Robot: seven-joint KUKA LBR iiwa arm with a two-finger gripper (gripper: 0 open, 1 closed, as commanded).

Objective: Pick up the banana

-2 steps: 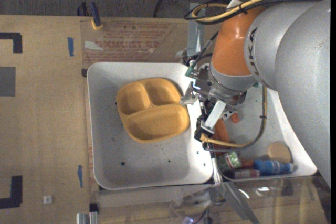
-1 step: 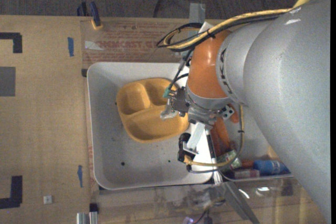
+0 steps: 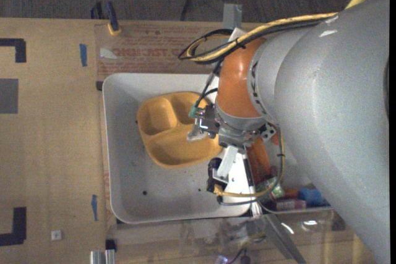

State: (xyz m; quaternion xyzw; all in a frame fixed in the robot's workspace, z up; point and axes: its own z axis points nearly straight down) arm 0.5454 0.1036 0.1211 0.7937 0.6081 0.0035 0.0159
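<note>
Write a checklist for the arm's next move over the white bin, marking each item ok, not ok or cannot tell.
1. Place of the banana known: cannot tell; the arm covers much of the white bin.
2. Wrist above the bin: ok; the orange band hangs over it.
3. Flat lie of the yellow divided tray in the bin: ok.
4. Gap between tray and wrist: cannot tell; they overlap in view.
5. Clearance between arm and the small coloured items at lower right: cannot tell.
</note>
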